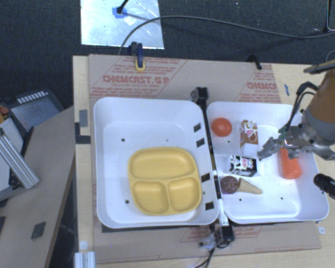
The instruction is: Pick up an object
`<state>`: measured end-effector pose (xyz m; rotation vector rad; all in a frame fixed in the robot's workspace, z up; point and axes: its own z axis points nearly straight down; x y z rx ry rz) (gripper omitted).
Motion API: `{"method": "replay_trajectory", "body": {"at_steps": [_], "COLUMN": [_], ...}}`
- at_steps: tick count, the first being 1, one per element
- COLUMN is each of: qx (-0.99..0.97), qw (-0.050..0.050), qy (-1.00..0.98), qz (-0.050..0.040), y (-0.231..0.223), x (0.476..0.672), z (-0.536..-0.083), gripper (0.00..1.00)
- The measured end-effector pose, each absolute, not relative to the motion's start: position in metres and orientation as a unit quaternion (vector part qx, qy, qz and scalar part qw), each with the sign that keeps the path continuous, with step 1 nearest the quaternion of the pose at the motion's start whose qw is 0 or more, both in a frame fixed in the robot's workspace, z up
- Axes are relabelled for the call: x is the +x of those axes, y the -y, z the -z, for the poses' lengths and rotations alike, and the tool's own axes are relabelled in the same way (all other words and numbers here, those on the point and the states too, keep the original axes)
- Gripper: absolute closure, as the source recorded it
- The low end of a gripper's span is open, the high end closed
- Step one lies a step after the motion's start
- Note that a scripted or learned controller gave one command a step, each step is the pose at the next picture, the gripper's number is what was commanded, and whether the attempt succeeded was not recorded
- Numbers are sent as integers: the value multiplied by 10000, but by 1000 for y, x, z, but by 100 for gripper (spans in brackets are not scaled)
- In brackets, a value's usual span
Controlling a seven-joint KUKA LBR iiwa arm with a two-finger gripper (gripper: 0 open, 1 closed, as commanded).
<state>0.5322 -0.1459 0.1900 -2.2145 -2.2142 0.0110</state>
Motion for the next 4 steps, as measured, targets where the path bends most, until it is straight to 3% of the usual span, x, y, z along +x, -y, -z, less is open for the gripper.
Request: {"method": "replay_trajectory", "body": {"at_steps": [1, 3, 4], "qx": [-7060, -7069, -7061], "qw": [-1, 0, -47], "qy": [7082, 7073, 7080], "qz": [2, 11, 51], "y": [146, 143, 143], "x": [535, 538, 543], "z": [-197, -116, -106], "gripper": [0, 0, 0]}}
